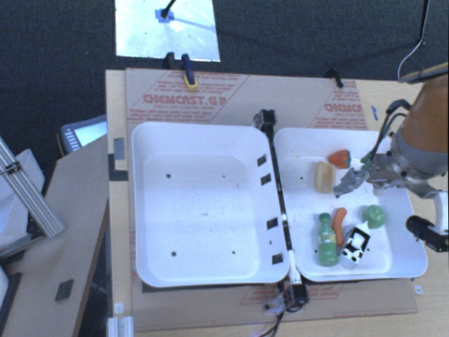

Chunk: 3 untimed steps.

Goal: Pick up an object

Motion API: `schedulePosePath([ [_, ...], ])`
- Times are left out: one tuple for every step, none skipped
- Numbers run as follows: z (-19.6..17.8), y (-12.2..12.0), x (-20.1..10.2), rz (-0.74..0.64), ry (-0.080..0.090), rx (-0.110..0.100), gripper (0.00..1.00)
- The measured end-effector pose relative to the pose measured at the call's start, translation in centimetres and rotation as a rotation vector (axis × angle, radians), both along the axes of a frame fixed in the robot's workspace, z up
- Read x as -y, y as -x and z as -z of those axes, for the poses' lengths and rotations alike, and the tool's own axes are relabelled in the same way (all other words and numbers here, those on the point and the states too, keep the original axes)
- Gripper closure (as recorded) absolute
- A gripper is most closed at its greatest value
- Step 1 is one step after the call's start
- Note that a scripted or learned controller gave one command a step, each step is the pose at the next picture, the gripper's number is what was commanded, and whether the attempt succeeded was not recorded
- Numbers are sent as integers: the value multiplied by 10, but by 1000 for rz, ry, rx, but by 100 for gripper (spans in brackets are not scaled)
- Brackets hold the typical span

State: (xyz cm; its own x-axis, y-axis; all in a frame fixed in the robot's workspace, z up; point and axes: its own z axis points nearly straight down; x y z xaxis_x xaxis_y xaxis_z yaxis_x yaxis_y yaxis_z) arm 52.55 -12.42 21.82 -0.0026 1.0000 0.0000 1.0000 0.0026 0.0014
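Note:
The right bin (pixel 400 265) holds several small objects. A red-orange piece (pixel 339 158) lies near its back, with a tan block (pixel 323 177) just in front of it. Toward the front are an orange carrot (pixel 339 223), a green bottle (pixel 327 241), a green ball (pixel 374 215) and a black-and-white toy (pixel 356 246). My gripper (pixel 349 182) reaches in from the right and hangs over the middle of this bin. It sits just right of the tan block and above the carrot, pointing left and down.
The left bin (pixel 151 258) is bare white with a few small holes. A black divider strip with clips (pixel 276 202) runs between the bins. Cardboard (pixel 210 97) lies under both bins, and the arm's orange band (pixel 428 121) stands at the right.

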Motion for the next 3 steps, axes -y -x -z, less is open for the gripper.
schedulePosePath([
  [57,35,-42,-4,-3,-7,0],
  [33,38,-65,-4,-1,2,0],
  [23,37,-64,-1,0,4,100],
])
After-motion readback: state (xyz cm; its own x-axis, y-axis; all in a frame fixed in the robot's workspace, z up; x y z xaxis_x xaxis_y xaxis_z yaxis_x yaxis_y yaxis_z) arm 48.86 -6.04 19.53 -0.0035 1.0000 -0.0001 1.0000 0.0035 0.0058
